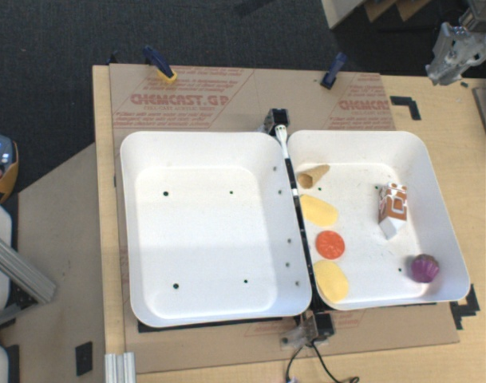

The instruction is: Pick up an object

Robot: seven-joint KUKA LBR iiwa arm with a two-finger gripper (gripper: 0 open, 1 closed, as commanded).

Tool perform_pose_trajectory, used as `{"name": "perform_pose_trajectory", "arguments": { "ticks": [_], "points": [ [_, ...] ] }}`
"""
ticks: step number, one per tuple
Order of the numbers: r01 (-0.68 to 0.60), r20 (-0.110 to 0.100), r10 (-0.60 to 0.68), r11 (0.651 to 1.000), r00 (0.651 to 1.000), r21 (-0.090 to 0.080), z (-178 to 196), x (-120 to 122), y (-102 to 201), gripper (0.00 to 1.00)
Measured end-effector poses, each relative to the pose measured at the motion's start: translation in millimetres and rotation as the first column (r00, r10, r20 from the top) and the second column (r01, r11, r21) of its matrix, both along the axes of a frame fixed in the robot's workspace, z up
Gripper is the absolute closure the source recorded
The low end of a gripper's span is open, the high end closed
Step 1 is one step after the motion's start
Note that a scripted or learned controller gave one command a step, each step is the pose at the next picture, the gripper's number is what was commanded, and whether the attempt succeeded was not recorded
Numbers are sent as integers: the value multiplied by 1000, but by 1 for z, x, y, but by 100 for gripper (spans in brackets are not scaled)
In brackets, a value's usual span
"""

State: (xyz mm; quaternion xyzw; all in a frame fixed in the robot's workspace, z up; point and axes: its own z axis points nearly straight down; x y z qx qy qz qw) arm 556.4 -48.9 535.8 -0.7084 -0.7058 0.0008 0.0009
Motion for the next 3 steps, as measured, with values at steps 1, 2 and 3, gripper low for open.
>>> {"name": "perform_pose_trajectory", "arguments": {
  "ticks": [1, 2, 3],
  "points": [
    [1, 2, -1, 1000, 1000, -1, 0, -28, -34, 100],
    [2, 2, -2, 1000, 1000, 0, 0, -80, -70, 100],
    [-1, 5, 1, 1000, 1000, -2, -1, -77, -97, 100]
  ]
}}
